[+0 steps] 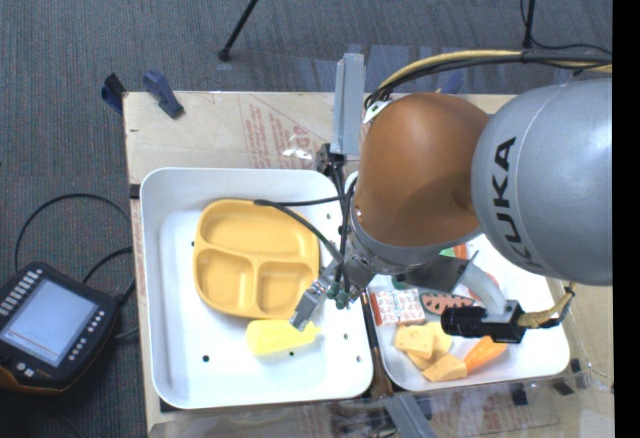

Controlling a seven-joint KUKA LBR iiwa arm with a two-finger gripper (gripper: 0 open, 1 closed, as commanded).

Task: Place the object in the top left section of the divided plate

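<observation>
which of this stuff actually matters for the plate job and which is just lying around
For the job:
- yellow divided plate
- pale yellow block, just below the plate in the left bin
- pincer, right at the block

Just lying about:
- yellowish wedges, orange wedge and red-and-white packet, all in the right bin
- handheld controller on the floor

Hides most of the right bin (pixel 548 351) under the arm (pixel 540 186), a yellow block (pixel 270 338) corner under the gripper (pixel 308 308).
</observation>
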